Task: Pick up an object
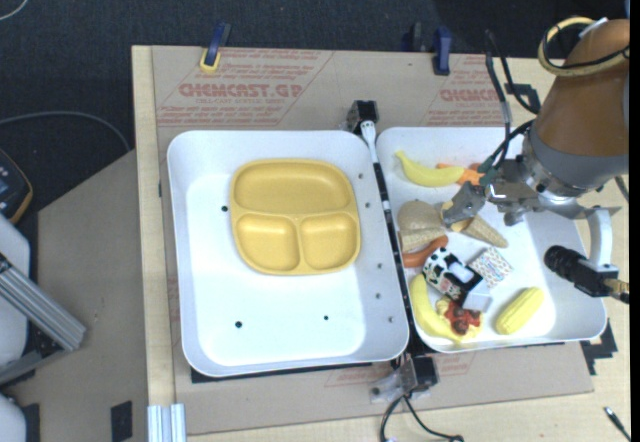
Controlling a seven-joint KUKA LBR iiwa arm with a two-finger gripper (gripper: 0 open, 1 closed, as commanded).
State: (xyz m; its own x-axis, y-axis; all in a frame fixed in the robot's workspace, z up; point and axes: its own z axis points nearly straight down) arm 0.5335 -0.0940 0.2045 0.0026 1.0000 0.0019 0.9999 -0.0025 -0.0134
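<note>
Bench (300, 80) with a brown cardboard-like top carries two shallow white bins side by side. Left bin (200, 230) holds a yellow three-compartment plate (295, 213), lying flat in its upper middle, one wide section toward the far side and two smaller ones toward the near side. Right bin (570, 315) holds the clutter of small objects. Grey arm (585, 95) with orange band enters from the right and hangs over the right bin's upper right part; the tool (470, 200) sits low over the bin's upper middle, just above the tan wedge-shaped pieces (425, 222), cannot tell whether it is spread or closed, nothing visibly between its tips. Candidate pick objects all in the right bin: a banana (425, 170) near the far rim, a second banana (432, 315) along the near left edge, a yellow corn cob (520, 310) at near right, a black-and-white toy (447, 273) in the middle, a small patterned card-like piece (492, 265) just right of it, a small red item (462, 315) touching the near banana. An orange scrap (470, 173) lies just beside the far banana's tip.
</note>
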